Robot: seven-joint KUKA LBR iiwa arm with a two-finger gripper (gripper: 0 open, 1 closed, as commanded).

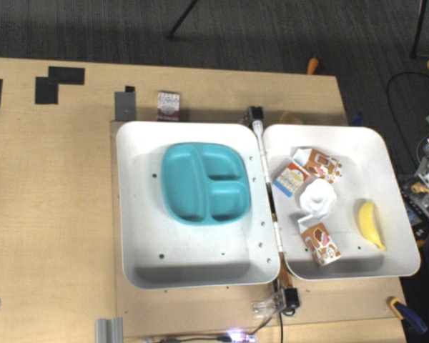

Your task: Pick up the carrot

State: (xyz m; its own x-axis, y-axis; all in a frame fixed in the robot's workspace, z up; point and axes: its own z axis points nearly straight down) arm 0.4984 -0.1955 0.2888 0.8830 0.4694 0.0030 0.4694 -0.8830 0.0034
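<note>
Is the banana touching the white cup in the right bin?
Apart. The camera view shows bare bin floor between the banana and the white cup; the banana lies alone near the right bin's right wall.

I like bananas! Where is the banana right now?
The banana lies in the right-hand bin, near that bin's right wall, to the right of the white cup and the small cartons.
</note>
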